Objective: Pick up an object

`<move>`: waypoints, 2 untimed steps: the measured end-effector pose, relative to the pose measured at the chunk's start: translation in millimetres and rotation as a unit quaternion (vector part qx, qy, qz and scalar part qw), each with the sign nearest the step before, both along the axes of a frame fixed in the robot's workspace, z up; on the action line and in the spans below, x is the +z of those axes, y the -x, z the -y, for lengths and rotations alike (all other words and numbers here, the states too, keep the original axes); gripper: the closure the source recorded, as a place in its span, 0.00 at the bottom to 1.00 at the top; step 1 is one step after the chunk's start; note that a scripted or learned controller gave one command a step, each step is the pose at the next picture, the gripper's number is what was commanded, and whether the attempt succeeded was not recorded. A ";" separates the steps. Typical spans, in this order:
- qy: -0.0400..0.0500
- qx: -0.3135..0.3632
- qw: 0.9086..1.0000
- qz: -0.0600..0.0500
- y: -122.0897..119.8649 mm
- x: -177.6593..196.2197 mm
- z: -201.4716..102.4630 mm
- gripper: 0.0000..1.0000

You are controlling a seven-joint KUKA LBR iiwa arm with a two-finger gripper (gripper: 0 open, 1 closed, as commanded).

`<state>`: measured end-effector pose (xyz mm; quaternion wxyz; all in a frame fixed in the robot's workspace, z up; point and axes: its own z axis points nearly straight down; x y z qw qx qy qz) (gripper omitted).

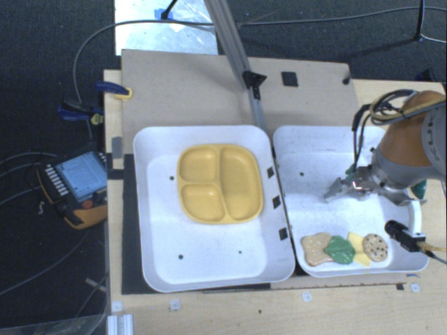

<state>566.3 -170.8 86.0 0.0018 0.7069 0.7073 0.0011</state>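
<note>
Smooth white bin (209,257), yellow compartment plate (220,183).

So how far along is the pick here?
Nothing looks picked yet. The gripper is low over the right bin, above the pieces: cracker, green piece, yellow piece, cookie lie along its front edge. Reaching one and lifting it remain.

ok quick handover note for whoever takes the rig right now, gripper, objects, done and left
Gripper: low in the right bin, nothing seen between its fingers; open or shut is unclear.
Objects: tan cookie, green piece, yellow piece and chocolate-chip cookie bunched along the right bin's near edge. Yellow divided plate in the left bin.
Done: nothing picked.
Left: move to the cluster, grasp one item, lift.
</note>
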 end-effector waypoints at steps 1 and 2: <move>0.002 0.000 1.000 0.005 -2.3 13.6 1.3 1.00; 0.000 0.002 1.000 0.001 -3.0 77.7 4.1 1.00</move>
